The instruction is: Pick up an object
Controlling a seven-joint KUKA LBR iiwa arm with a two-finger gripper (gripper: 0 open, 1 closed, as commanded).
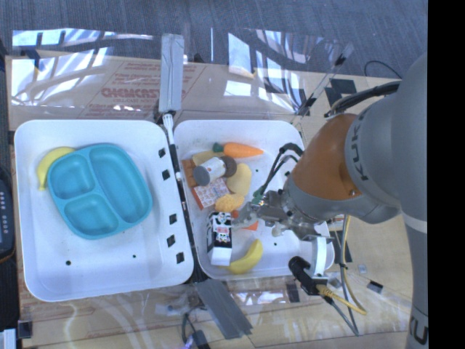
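Low over the right bin (287, 133), arm (363, 166) bent inward, hand (256, 211) grip unreadable, near banana (247, 257)

A robotics lab: white bins (29, 195) of toy food, taped bench, loose cables (341, 293).
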